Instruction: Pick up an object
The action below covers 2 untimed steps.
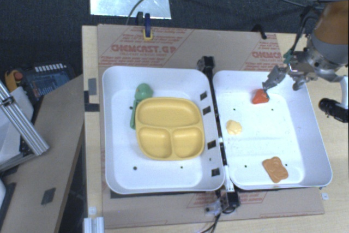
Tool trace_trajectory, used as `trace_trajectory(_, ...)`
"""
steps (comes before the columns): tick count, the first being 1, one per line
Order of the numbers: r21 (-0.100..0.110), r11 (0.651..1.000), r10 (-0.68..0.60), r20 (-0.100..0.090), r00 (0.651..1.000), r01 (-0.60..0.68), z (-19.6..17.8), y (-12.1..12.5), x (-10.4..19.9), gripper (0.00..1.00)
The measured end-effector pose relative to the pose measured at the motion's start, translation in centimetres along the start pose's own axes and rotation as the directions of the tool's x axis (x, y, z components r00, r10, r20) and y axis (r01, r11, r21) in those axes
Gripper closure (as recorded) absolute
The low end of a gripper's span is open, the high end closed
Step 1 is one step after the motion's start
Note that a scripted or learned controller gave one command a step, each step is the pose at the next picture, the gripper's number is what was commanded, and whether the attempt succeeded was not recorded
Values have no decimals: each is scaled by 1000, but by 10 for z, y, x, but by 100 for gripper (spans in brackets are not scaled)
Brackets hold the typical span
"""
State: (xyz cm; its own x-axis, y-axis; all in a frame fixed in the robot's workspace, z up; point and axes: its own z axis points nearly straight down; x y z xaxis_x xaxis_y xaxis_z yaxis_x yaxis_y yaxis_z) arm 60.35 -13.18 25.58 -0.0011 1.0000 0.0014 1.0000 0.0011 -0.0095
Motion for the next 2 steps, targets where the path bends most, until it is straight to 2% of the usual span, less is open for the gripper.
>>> trace_trajectory(1,-11,1000,-2,2,1000,2,-6,2,0,0)
trace_trajectory(2,-6,1000,0,1,1000,0,52,-5,-5,0)
